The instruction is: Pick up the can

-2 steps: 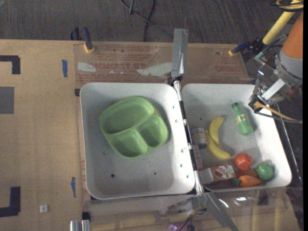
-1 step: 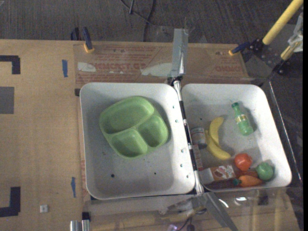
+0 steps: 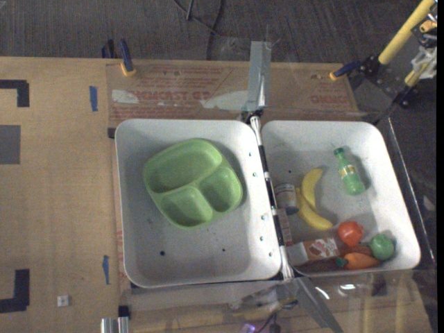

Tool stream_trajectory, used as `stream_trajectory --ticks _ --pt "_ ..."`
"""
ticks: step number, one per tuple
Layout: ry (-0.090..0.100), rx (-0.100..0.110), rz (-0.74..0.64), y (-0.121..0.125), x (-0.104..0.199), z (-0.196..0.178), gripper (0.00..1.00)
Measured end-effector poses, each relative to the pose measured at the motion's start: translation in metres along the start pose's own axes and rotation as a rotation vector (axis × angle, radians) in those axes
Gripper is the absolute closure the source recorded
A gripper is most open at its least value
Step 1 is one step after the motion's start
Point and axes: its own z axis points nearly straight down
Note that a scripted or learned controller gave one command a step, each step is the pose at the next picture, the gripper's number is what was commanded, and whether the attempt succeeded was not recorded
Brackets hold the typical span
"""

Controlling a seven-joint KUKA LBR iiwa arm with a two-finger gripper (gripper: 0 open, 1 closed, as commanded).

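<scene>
Tool state: cannot tell. Can (image 3: 284, 198) sits between bin wall (image 3: 269, 159) and banana (image 3: 312, 201) (tight): a grasp may snag either.

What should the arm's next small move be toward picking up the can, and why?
Probably bring the gripper over the right bin's left edge, above the can. The can lies against the divider wall, close beside the banana, so a descent from above on its free sides looks most workable.

The can (image 3: 284, 198) is small and silvery, lying on its side against the right bin's left wall, just beside the banana.
</scene>
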Motion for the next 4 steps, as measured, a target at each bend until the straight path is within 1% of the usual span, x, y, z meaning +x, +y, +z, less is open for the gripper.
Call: stream_trajectory --ticks 1,2,3,4 --pt "0.003 -0.004 0.326 0.0343 -0.0266 0.0048 1.0" --pt "0.004 -0.005 0.427 0.0357 -0.0229 -0.0002 1.0" --pt "0.004 -0.004 0.428 0.036 -0.0229 -0.0001 1.0" --pt "0.002 -0.002 0.351 0.0359 -0.0231 -0.0001 1.0"
